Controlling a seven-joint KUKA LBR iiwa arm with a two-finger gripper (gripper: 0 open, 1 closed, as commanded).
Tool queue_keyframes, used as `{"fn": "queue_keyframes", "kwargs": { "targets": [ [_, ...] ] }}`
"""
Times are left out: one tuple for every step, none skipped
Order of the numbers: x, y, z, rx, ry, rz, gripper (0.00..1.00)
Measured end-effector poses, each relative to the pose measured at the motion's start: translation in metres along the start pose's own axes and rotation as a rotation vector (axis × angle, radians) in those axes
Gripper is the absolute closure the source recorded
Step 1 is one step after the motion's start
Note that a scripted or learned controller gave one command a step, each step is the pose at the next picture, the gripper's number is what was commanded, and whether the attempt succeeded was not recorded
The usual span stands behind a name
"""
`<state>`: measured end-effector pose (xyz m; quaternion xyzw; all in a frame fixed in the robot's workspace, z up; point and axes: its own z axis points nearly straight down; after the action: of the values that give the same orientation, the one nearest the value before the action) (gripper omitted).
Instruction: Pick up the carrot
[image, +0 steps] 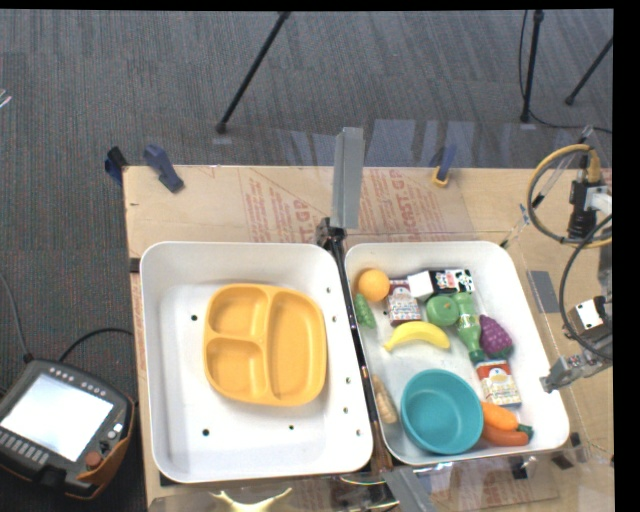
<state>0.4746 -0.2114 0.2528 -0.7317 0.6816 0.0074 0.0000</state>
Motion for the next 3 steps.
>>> {"fn": "queue_keyframes", "kwargs": {
  "targets": [
    [-0.007, -0.003, -0.114, 0.016, 0.011, -0.105, 1.0],
    [-0.013, -0.001, -0.235, 0.016, 0.012, -0.242, 1.0],
    [-0.009, -0.001, -0.005, 0.0, 0.0, -0.668, 1.0]
  ]
}}
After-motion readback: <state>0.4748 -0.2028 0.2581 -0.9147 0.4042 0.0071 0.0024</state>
